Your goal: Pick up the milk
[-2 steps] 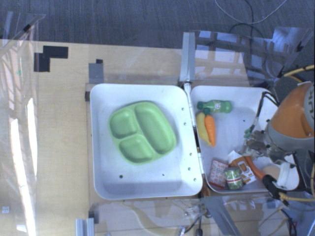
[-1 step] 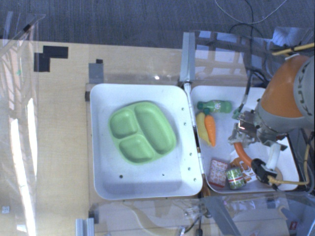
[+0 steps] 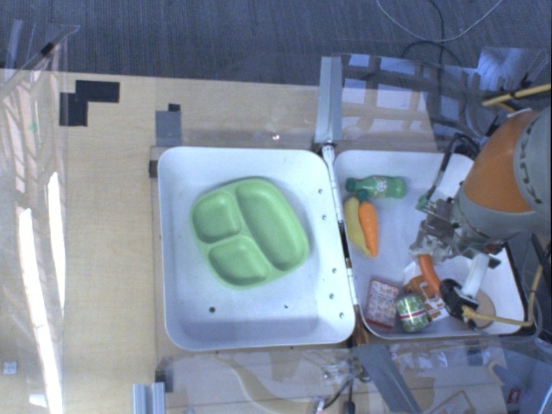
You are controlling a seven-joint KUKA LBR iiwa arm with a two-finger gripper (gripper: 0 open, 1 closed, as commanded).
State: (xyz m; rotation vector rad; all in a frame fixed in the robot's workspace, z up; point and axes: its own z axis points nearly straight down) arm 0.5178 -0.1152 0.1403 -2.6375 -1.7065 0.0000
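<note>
A small red-and-white carton (image 3: pixel 382 299), which I take for the milk, lies at the near end of the right bin (image 3: pixel 392 218). A green can (image 3: pixel 413 312) rests right beside it. My gripper (image 3: pixel 430 241) hangs over the right side of that bin, up and to the right of the carton and apart from it. Just below the gripper lies a small orange object (image 3: pixel 426 271), partly hidden by the gripper.
A green bottle (image 3: pixel 377 186) lies at the far end of the right bin, with a yellow item (image 3: pixel 352 218) and a carrot (image 3: pixel 369 228) beside the divider. The left bin (image 3: pixel 185 317) holds a green divided plate (image 3: pixel 249 230).
</note>
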